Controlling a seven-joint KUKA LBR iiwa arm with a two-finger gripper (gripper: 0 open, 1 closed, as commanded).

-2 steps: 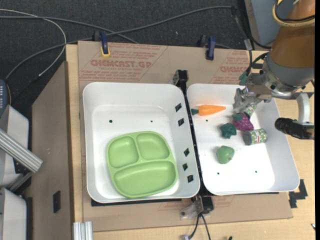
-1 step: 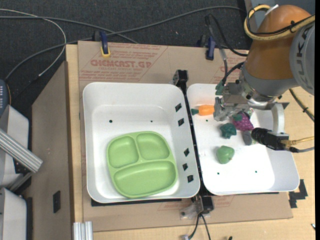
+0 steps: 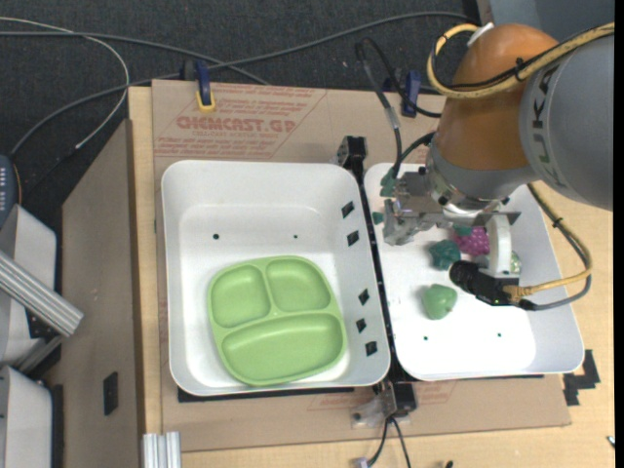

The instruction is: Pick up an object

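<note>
White right bin (image 3: 507,349), roundish green object (image 3: 439,301)

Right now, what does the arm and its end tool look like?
A thick grey arm with a glossy orange band above the wrist. Yellow and black cables loop round it. The gripper is a grey metal assembly with dark fittings.

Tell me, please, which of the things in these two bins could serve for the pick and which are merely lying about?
For the pick, all in the right bin:
- light green object
- teal object
- purple object
- gripper above that bin's far end

Lying about:
- green divided plate in the left bin
- cardboard sheet under the bins
</note>
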